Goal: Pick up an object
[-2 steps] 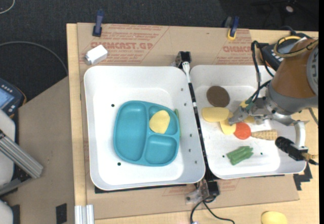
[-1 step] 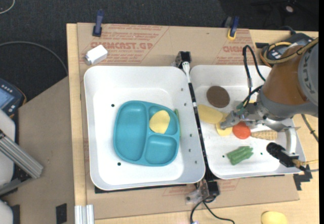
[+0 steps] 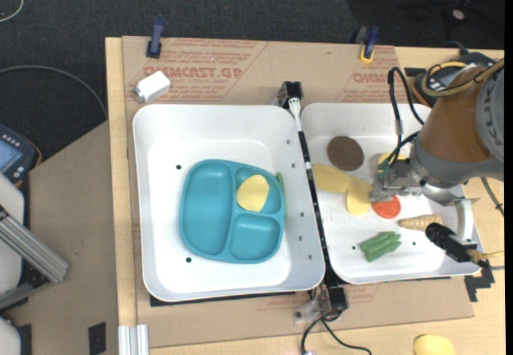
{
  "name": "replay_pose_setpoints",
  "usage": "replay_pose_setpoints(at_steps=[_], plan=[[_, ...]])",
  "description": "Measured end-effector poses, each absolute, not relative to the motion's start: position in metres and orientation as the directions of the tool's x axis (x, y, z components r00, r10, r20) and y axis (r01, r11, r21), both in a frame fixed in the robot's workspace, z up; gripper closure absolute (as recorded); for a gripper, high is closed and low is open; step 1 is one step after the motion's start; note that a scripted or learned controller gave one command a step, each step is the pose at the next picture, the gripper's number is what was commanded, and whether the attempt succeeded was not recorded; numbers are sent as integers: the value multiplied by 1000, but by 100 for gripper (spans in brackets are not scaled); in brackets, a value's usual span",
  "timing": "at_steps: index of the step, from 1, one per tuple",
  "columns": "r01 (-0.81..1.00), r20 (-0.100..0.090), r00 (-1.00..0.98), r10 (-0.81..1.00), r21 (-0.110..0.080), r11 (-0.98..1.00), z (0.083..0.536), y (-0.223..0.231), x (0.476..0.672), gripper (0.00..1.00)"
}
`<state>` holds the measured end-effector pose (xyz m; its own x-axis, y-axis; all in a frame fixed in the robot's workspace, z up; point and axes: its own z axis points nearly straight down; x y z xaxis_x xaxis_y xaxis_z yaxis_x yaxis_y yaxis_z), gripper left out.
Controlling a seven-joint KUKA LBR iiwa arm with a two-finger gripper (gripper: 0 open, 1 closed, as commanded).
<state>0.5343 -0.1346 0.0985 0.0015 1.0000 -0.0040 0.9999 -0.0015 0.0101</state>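
Observation:
The right bin (image 3: pixel 357 123) holds a brown disc (image 3: pixel 346 153), a pale yellow wedge (image 3: pixel 329 179), a second yellow piece (image 3: pixel 357 202), a red-orange round piece (image 3: pixel 387 207), a tan cone (image 3: pixel 421 223) and a green ridged piece (image 3: pixel 379 245). My gripper (image 3: pixel 388 185) hangs low over the middle of this bin, just above the red-orange piece and right of the yellow pieces. The wrist hides its fingertips. In the left bin (image 3: pixel 156 185) lies a teal divided plate (image 3: pixel 212 209) with a yellow piece (image 3: pixel 253 193) in its upper right compartment.
A black divider clip (image 3: pixel 291 93) sits where the two bins meet. A small white block (image 3: pixel 152 87) and two blue clamps (image 3: pixel 155 34) (image 3: pixel 369 42) are on the cardboard behind the bins. A yellow object (image 3: pixel 433 344) lies off the bench at the bottom right.

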Motion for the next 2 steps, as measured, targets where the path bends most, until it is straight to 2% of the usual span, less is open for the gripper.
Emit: replay_pose_setpoints(at_steps=[1,2], plan=[[1000,-1,-2,1000,7,2,277,-115,478,100],[1000,0,-5,1000,7,5,333,-67,480,100]])
